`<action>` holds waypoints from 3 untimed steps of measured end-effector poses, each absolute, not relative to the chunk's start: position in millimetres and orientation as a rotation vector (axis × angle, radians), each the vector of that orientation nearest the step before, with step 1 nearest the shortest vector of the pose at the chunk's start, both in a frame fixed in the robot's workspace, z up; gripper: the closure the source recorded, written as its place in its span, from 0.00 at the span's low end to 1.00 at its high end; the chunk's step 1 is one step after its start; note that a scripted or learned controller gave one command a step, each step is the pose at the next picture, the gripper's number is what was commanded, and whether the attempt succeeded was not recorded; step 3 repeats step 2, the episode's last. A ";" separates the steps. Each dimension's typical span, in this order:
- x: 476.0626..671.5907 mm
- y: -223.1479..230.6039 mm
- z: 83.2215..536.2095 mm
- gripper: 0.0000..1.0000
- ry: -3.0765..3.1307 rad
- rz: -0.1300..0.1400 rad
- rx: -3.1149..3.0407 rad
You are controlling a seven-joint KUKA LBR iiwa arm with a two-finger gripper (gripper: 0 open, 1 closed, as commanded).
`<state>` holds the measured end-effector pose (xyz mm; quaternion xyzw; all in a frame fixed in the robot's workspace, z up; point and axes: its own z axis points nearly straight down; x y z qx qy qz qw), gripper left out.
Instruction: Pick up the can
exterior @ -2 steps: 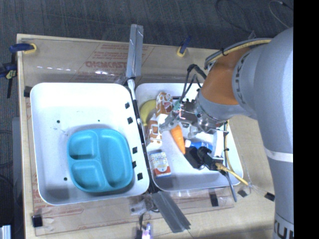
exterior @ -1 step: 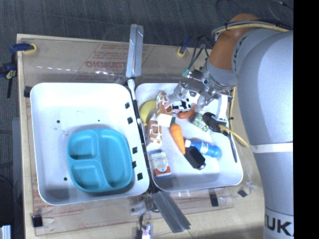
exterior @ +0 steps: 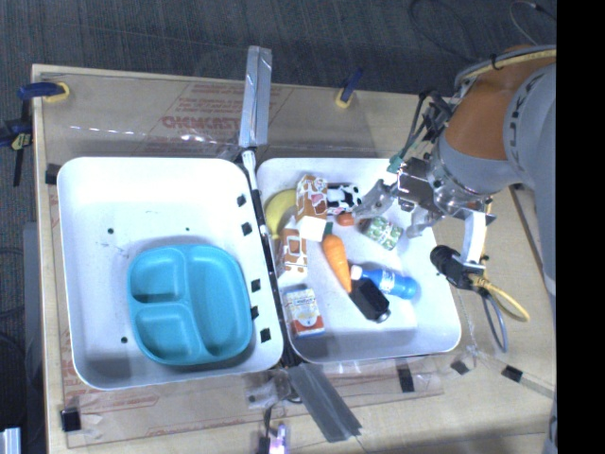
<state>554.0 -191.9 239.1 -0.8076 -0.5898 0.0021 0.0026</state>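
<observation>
Gripper [exterior: 392, 206] hovers right of centre over the can [exterior: 383, 232]; its state I cannot tell. Approach step: descend and grasp next.

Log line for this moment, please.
arm: over right bin | pincer: at green-white can | lift: not yet

The can [exterior: 382, 232] was small, with a green and white label, and lay tipped on its side near the right bin's [exterior: 437, 324] far right corner, just under my tool [exterior: 397, 206].
</observation>
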 end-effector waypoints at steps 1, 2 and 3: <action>557.8 -201.4 226.2 0.00 -1.809 0.010 -2.559; 545.5 -199.4 234.8 0.00 -1.715 0.011 -2.621; 545.5 -199.4 234.8 0.00 -1.715 0.011 -2.621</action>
